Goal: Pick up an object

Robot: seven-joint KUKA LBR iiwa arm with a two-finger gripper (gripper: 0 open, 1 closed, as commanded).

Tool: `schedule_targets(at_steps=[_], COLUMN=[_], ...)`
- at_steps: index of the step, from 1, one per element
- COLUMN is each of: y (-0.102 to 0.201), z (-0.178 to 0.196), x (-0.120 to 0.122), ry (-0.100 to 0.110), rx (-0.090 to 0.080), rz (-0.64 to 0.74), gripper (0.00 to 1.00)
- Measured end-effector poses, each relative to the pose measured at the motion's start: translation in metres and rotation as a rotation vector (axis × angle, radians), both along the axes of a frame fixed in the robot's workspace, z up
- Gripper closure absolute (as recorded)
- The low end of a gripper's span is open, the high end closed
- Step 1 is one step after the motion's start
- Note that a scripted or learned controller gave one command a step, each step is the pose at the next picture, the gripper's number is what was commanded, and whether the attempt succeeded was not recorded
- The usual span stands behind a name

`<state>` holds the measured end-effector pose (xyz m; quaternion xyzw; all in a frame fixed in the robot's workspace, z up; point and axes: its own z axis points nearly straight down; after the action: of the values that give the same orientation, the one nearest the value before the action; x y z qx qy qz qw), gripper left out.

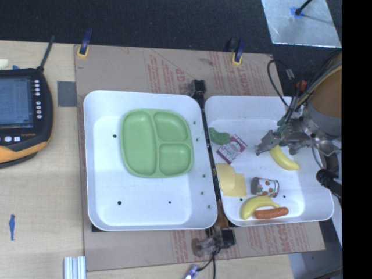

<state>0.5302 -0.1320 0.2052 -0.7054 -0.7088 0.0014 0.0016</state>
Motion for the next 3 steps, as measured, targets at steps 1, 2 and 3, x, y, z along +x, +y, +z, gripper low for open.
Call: schedule_targets(at_steps=[1, 2, 3], y=[-0.081, -0.079, -0.081], z=[-0.058, -0.114, -0.103], x=[0.052, 0.033, 0.033], ry=[-0.001, 0.001, 0.001], rx=[-0.001, -0.001, -0.002], rz=[-0.003, 0.001, 0.004], gripper=[0.00, 0.00, 1.00])
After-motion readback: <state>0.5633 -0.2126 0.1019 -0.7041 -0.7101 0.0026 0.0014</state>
